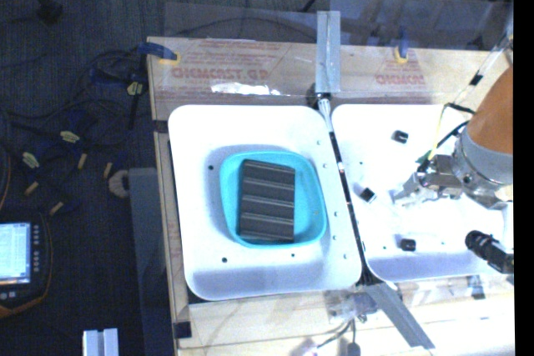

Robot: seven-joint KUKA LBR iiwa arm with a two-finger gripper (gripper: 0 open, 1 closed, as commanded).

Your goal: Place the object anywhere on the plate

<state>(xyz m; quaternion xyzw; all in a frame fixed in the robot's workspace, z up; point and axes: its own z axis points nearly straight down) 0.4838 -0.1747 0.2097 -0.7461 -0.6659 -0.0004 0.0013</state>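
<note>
Nearest, the wooden front edge of the table [250, 317]. Just past it, two white bins side by side: the left bin [190, 263] and the right bin [434, 263].

In the left bin, a blue plate [312, 217]. On the plate, right in the middle, a dark block [267, 200] with ridges across its top. Lies flat, inside the blue rim on all sides, touching nothing else. Looks like a job already done, going by how the block sits now.

Looks hard and stiff, not squishy. Probably a bit heavy for a thing of its kind, though hard to be sure. Unlikely to break or bend. Top is bumpy, so not much slip there; the smooth long sides may be slippier. Best taken by the two long sides, near the middle, so as not to tip. Room there, since the plate rim sits a little apart from the block.

In the right bin, three small black bits: one [406, 244] near the front, one [365, 194] by the wall between the bins, one [400, 136] farther back. Over this bin, the gripper [410, 189] at the end of the arm [501, 117], well apart from the block. Nothing seen in it. No way to tell if spread apart or squeezed together; too blurry and bright.

Farthest back, a board with red print [221, 75] and a metal post [328, 54].
</note>
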